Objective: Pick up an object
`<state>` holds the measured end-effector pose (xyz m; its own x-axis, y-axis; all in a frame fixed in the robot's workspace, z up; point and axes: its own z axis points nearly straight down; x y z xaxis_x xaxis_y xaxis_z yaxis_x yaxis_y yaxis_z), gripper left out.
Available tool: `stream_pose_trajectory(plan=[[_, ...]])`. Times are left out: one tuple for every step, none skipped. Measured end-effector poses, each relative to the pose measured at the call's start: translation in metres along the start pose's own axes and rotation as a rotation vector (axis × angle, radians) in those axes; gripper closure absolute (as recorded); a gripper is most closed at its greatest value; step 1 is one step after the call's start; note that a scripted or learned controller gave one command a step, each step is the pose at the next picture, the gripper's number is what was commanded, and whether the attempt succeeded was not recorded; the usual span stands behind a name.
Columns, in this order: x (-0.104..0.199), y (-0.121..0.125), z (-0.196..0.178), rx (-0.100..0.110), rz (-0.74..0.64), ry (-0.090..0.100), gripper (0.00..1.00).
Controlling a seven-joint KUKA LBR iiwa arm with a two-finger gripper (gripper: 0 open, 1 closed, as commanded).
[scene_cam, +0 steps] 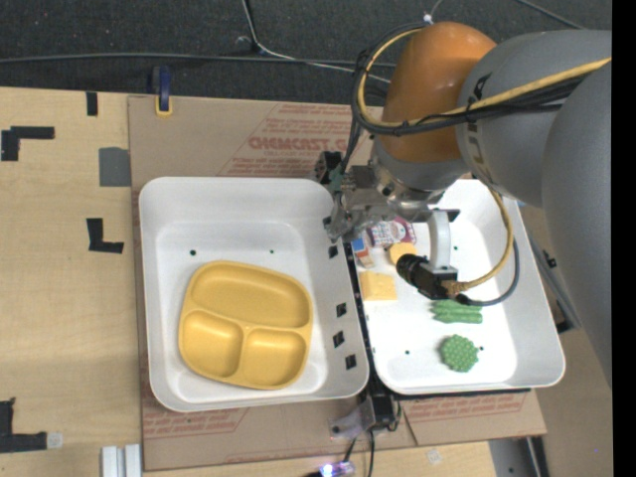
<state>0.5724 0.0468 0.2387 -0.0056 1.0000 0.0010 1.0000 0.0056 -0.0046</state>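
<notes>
2 white bins sit on brown cardboard over a tan bench, dark carpet behind. The gripper (383, 229) hangs low at the right bin's (527, 366) far left corner, its state hidden under the wrist; I cannot tell. Just below it lies 1 yellow square (379, 285). Farther out toward the near side are 1 green pod (456, 312) and 1 green ball (458, 353). The left bin (159, 217) holds 1 yellow tray (244, 323).

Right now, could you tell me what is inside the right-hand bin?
In the right bin: a yellow block, a green pod-shaped toy, a round green toy and a small packet. The arm covers the bin's far part.
</notes>
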Motion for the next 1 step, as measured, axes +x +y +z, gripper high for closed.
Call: stream_pose_trajectory(plan=[[0.0506, -0.0303, 0.0152, 0.000, 0.001, -0.001, 1.00]])
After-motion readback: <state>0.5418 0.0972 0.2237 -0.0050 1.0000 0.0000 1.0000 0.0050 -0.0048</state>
